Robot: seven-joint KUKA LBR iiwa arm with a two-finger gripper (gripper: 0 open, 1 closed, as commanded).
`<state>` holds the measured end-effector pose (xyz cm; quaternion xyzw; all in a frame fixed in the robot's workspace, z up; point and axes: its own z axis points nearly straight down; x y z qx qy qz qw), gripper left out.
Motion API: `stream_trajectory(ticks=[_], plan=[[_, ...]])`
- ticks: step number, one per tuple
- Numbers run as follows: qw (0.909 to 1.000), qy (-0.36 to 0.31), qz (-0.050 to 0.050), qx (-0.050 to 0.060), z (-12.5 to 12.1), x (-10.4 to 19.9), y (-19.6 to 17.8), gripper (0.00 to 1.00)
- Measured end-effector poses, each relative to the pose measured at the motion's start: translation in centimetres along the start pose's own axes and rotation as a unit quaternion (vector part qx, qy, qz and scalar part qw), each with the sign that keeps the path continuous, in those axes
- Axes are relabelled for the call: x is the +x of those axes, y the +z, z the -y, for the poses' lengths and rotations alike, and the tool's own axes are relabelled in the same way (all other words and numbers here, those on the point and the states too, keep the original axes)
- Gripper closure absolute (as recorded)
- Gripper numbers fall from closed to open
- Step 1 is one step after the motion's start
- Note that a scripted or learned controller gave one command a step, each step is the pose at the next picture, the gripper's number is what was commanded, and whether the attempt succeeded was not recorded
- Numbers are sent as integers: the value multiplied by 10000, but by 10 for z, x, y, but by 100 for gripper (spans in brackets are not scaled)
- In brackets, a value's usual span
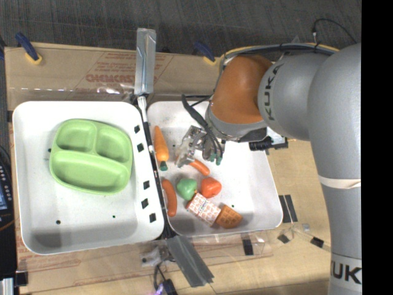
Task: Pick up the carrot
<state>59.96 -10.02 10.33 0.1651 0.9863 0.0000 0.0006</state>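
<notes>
An orange carrot (160, 144) with a green stem end lies along the left wall of the right bin (261, 171). A smaller orange carrot-like piece (200, 167) lies near the bin's middle. My gripper (199, 155) hangs over the bin's middle, just above that smaller piece and to the right of the long carrot. Its fingers (185, 154) stand spread and open, with nothing between them. The arm's orange band and grey wrist cover the bin's back right part.
The right bin also holds an orange-red sausage (169, 197), a green pepper (187, 187), a red tomato (210, 187) and a patterned cone (214, 212). A green divided plate (92, 154) lies in the left bin (37, 226). A metal divider (145, 66) stands between the bins.
</notes>
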Motion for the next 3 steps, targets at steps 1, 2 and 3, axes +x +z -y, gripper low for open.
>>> stream_trajectory(ticks=[1,2,3], plan=[[9408,3391,9,0,53,-18,10,100],[9554,2953,6,1,90,77,-100,100],[9915,1300,8,6,145,79,-115,100]])
